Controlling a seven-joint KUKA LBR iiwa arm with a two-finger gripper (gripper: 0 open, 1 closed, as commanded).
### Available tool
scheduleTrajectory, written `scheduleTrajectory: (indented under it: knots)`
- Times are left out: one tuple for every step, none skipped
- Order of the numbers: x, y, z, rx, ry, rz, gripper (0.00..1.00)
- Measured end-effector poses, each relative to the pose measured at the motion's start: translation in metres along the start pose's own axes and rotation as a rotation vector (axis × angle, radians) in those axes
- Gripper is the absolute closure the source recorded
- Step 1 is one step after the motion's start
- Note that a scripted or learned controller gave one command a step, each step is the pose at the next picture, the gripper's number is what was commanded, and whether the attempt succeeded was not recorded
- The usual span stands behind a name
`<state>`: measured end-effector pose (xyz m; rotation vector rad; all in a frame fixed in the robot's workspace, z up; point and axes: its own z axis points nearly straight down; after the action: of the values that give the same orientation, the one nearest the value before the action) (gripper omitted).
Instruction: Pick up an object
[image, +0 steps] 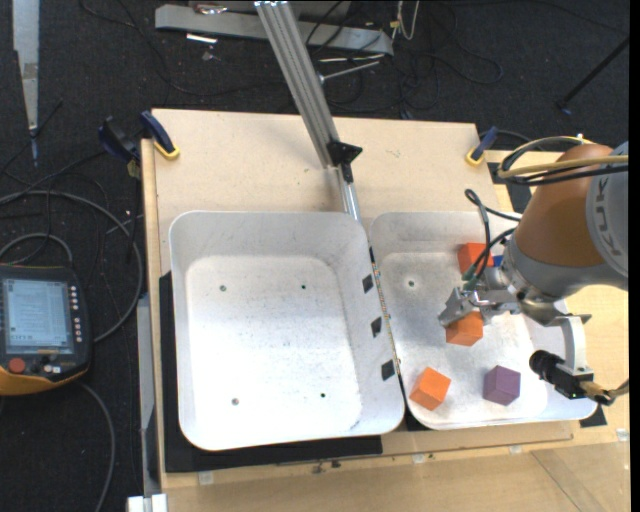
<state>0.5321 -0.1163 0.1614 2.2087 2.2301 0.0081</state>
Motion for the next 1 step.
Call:
scheduleTrajectory:
  knots:
    - [0.0801,-0.0257,-0.0352,0.004,0.002,-0.001,1.00]
